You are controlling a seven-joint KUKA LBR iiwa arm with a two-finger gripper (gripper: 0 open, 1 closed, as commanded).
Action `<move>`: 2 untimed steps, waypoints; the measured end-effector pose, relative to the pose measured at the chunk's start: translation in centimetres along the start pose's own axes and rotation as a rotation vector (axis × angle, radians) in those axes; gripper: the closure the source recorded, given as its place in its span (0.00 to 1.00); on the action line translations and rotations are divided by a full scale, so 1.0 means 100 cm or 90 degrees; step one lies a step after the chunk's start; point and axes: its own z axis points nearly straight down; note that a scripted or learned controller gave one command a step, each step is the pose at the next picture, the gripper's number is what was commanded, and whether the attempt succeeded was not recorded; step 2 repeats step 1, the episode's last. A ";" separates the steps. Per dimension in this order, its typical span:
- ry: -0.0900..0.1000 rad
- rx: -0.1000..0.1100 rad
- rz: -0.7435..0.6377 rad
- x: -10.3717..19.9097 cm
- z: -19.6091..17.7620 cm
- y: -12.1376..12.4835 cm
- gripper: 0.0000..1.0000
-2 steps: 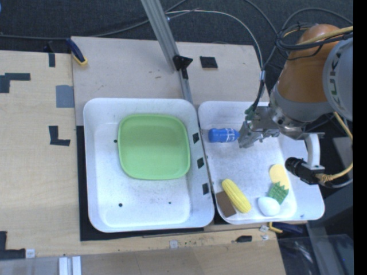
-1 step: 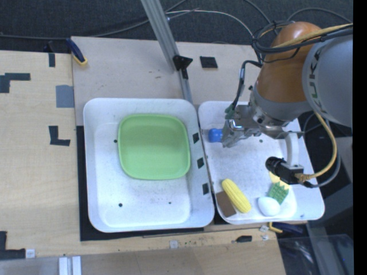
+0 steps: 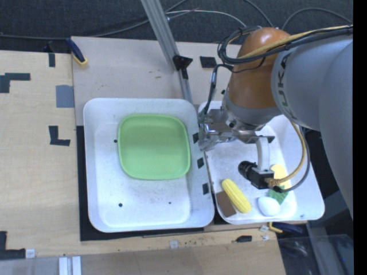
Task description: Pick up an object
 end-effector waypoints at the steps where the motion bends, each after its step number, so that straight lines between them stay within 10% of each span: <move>1: 0.000 -0.001 0.000 0.057 -0.005 0.000 1.00; 2: 0.000 -0.001 0.000 0.057 -0.005 0.000 1.00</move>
